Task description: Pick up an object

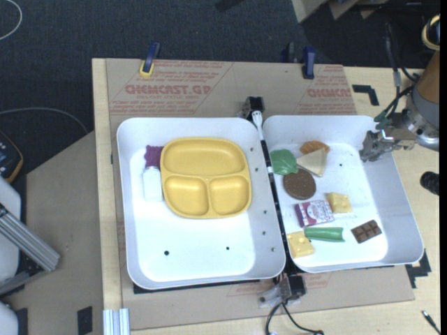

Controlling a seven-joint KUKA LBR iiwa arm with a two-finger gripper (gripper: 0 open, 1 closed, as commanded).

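The right bin (391, 187) holds several small toy foods: a green leaf (283, 162), a tan wedge (314, 162) with an orange piece (314, 146) behind it, a brown round cookie (299, 185), a pink packet (314, 212), a yellow chunk (339, 202), a green stick (324, 234), a yellow cheese piece (300, 243) and a chocolate bar (365, 231). My gripper (375, 145) hangs over the right bin's far right edge, apart from all of them, with nothing seen between its fingers.
The left bin (195, 257) holds a yellow divided plate (206, 176), with a purple object (152, 154) and a white object (151, 184) at its left. A black bar (264, 166) runs between the bins. Clamps (148, 61) grip the board's far edge.
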